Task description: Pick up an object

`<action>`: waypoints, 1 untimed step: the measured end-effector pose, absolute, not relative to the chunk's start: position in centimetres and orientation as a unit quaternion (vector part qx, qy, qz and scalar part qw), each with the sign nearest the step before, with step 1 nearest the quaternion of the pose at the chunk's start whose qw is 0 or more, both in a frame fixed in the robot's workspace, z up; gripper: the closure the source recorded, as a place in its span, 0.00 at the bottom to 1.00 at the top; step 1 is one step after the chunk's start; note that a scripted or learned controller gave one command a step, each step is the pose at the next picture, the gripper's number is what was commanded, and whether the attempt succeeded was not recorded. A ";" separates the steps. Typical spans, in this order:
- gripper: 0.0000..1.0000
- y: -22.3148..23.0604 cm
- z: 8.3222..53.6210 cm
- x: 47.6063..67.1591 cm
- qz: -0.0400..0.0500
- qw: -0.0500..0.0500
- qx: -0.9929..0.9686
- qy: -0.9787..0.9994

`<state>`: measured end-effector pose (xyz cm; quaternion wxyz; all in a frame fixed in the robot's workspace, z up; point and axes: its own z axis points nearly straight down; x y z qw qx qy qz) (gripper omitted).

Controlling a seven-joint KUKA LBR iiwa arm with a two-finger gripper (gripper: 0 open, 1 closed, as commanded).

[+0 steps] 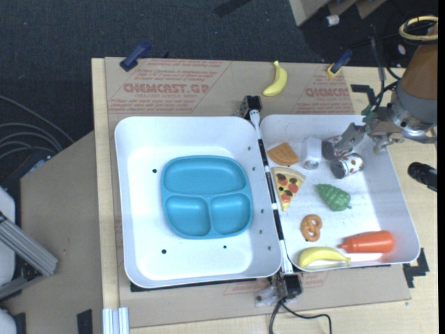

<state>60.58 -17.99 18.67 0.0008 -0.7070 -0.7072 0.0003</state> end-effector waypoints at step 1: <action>0.00 -18.4 10.2 65.8 -0.005 -0.006 -0.707 -0.707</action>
